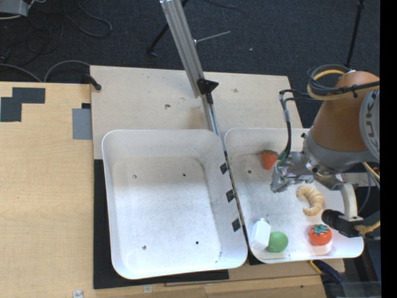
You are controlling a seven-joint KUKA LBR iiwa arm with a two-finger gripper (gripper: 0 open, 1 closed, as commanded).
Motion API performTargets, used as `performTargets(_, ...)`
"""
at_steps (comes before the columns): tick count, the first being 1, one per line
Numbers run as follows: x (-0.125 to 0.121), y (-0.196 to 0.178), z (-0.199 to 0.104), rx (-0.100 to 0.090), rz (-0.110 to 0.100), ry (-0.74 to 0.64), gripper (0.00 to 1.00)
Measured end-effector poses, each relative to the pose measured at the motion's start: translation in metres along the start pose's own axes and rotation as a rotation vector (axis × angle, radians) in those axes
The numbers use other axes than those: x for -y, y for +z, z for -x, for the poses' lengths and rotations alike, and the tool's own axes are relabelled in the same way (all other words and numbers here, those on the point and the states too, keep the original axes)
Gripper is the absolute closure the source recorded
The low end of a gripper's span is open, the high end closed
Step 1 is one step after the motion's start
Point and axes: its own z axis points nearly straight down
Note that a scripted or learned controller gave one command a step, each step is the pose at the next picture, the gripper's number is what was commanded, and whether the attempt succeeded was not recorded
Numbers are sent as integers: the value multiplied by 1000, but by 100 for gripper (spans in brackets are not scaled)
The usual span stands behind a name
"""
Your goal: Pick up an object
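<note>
White right bin [347, 248] | gripper [280, 180] low beside red fruit [268, 159] — finger state unclear — croissant [311, 200] near.

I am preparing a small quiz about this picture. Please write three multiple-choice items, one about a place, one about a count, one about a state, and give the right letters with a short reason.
1. In which bin do the loose objects lie?
A. the left bin
B. the right bin
C. both bins

2. How many tomato-like objects, orange-red with a green top, lie in that bin?
A. one
B. two
C. four

3. Where is the claw?
A. low over the right bin, between the objects
B. above the left bin
C. outside both bins

Answers:
1 B: the green ball, the white block and the croissant-like piece all lie in the right bin.
2 B: one tomato near the far wall, one tomato at the near corner.
3 A: the claw hangs over the right bin's floor.
</note>
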Motion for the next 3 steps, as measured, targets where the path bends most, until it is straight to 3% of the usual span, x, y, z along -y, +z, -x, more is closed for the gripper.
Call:
performTargets(2, -25, -15, -93, 3, 2, 1, 100)
performTargets(3, -22, -9, -145, 1, -1, 1, 100)
